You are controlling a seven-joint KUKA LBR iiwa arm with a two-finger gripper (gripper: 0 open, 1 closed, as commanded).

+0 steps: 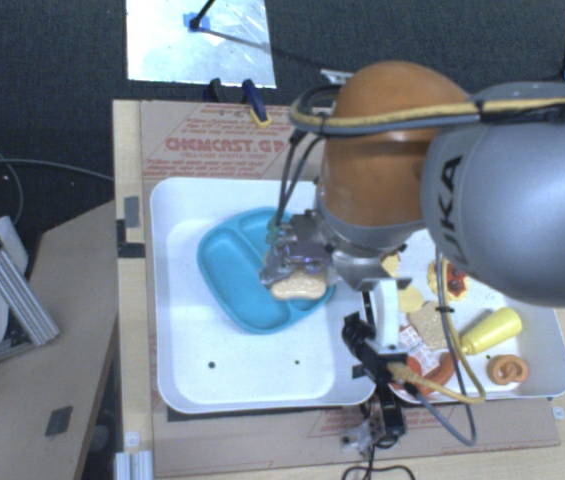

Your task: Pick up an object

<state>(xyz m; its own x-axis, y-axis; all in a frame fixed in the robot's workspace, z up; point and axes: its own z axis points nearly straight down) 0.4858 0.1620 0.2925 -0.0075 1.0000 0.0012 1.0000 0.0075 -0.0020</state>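
Here pincer (297, 268) over blue tray (237, 278), seemingly touching tan piece (299, 288).

Grey arm (522, 188) – black lettering, rounded orange band (392, 148), yellow and black cables, metal tool (297, 260)

Light: bright, even, from overhead
Glare: shiny sheet (200, 28) at 11 o'clock, washed out
Shadows: soft, under the arm (462, 198)
Focus: arm slightly blurred

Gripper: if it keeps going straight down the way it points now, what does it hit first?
Most likely the tan bread-shaped piece right under the gripper, lying on the blue tray; depth is hard to judge.
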